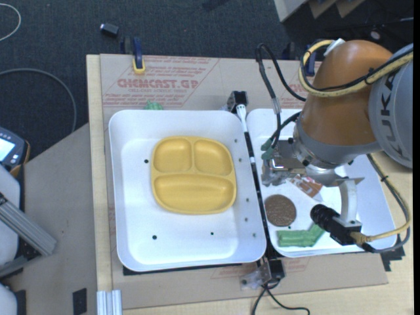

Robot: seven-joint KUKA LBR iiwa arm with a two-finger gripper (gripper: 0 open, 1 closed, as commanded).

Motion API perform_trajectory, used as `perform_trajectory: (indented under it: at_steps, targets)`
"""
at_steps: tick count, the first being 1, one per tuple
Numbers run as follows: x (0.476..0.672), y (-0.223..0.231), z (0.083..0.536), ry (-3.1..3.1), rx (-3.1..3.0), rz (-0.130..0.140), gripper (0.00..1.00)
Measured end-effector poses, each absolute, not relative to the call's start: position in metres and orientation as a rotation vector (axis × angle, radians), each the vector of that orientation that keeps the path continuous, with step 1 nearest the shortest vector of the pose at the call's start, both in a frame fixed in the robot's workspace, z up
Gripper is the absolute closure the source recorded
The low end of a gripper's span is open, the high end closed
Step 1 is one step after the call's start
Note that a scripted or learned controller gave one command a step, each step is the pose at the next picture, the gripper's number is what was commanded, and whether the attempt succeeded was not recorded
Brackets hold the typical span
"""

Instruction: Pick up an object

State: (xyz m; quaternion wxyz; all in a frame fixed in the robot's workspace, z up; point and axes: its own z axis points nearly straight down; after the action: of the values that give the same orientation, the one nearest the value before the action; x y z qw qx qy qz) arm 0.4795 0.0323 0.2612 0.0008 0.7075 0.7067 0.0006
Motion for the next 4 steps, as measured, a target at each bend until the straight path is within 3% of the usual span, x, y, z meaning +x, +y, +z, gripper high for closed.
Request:
perform_trajectory:
  at_steps: [1,3,4]
  targets:
    - [0.48,0.117,0.292,2.218,2.223,0.003,1.0]
    - [0.479,0.122,0.329,2.222,2.22,0.001,1.0]
    - [0.48,0.069,0.352,2.22,2.22,0.003,1.0]
